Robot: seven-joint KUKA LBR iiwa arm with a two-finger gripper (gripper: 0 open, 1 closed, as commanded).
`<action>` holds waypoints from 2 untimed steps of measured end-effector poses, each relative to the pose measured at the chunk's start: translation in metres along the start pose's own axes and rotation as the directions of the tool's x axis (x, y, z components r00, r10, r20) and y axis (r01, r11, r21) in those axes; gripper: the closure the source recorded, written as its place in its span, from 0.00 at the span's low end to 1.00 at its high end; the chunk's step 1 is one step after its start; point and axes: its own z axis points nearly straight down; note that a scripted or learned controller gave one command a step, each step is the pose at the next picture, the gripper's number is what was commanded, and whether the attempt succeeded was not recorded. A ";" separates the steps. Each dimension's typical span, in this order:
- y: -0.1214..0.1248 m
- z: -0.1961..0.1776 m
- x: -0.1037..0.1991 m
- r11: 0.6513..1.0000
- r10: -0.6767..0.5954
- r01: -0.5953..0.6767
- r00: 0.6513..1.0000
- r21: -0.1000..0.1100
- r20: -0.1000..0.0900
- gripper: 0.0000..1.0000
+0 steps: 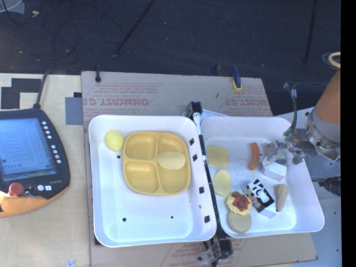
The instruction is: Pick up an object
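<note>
My gripper (280, 153) hangs low over the right side of the right bin (303, 218), reaching in from the right. Just below it lies a small white block (275, 171), and to its left an orange-red sausage (253, 156). Further left in that bin lie a pale yellow square slice (217, 156) and a yellow oval piece (222, 182). Toward the front are a red-topped pizza piece (239, 202), a beige disc (238, 222), a black-and-white item (260, 193) and a tan cone (281, 197). I see nothing gripped.
The left bin (144, 227) holds a yellow divided plate (140, 177) with a pale yellow piece (172, 160) in its upper right compartment, and a yellow ball (114, 140) beside it. A control pendant (30, 157) lies on the bench at far left.
</note>
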 end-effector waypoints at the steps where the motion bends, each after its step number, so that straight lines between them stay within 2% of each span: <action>1: 0.049 0.132 0.029 1.000 -0.003 0.003 1.000 0.001 -0.001 0.00; 2: -0.035 0.130 0.030 1.000 0.003 -0.003 1.000 -0.004 0.000 0.00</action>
